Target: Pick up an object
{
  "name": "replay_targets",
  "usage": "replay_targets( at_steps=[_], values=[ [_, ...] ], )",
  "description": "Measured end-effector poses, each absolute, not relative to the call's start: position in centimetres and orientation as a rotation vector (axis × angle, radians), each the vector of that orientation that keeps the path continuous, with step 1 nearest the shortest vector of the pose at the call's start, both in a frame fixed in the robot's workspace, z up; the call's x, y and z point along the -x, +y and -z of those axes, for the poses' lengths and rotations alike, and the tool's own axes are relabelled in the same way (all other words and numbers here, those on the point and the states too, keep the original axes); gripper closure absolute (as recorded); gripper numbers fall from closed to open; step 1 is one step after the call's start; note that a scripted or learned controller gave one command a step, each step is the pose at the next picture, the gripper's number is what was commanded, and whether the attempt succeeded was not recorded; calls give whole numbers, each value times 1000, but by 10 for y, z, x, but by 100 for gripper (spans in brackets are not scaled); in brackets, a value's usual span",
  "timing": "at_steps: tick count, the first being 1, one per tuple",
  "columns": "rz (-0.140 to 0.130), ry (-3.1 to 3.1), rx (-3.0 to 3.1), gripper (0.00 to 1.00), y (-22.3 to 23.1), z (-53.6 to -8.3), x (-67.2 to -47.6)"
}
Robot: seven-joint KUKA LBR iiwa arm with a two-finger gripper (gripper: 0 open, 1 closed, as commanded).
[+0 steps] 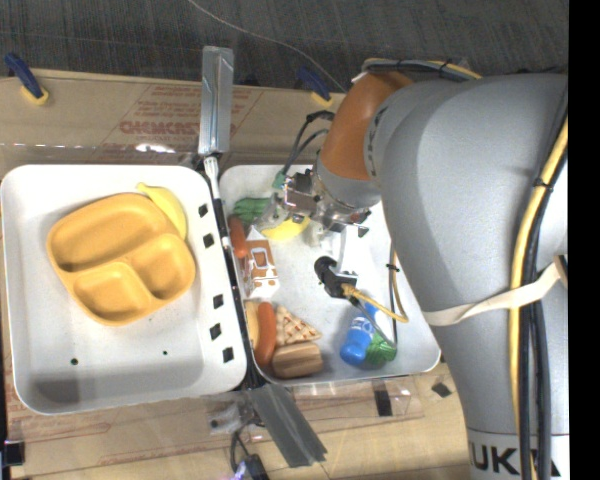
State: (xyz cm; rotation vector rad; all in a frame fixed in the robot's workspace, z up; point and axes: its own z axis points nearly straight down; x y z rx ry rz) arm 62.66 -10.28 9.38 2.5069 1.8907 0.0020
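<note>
Here, end effector [302, 206] low in right bin [412, 353], grip state unclear, arm [460, 188] hiding the bin's far side

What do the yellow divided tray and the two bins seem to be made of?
The yellow divided tray looks like moulded plastic with a matte finish: even colour, rounded compartment edges. The left bin and right bin look like thin, smooth white plastic, faintly glossy, though coated metal cannot be excluded.

2 bins [20, 268], 1 yellow tray [120, 258], approx 8 toy foods [298, 360].
</note>
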Motion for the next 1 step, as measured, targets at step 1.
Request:
replay_targets(
  at_steps=[1],
  values=[
    [20, 1689, -2658, 0, -96, -93, -654]
  ],
)
